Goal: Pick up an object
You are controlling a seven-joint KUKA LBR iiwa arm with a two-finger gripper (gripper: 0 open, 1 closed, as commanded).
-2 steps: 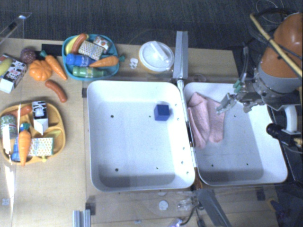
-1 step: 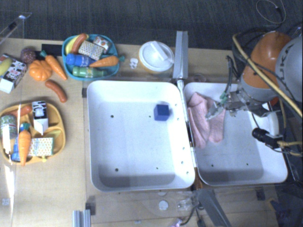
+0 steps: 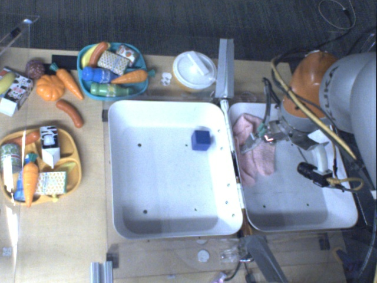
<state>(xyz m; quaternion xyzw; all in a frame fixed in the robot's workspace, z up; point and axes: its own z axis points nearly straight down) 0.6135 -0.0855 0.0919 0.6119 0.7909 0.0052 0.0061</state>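
A small blue cube point(image 3: 201, 139) lies in the left white bin point(image 3: 147, 217), near its upper right corner. A crumpled pink cloth point(image 3: 252, 152) lies against the left wall of the right white bin point(image 3: 306, 217). My gripper point(image 3: 261, 137) is low over the upper part of the pink cloth, reaching in from the right. The grey arm with its orange band point(image 3: 306, 78) covers the right bin's upper right part. The gripper's tip is small and dark against the cloth.
A blue plate point(image 3: 112, 90) and a yellow plate point(image 3: 70, 170) of toy food sit on the bench at left, with loose toy vegetables point(image 3: 59, 87) between them. A white lidded bowl point(image 3: 194, 69) stands behind the bins. Cables point(image 3: 330, 175) hang over the right bin.
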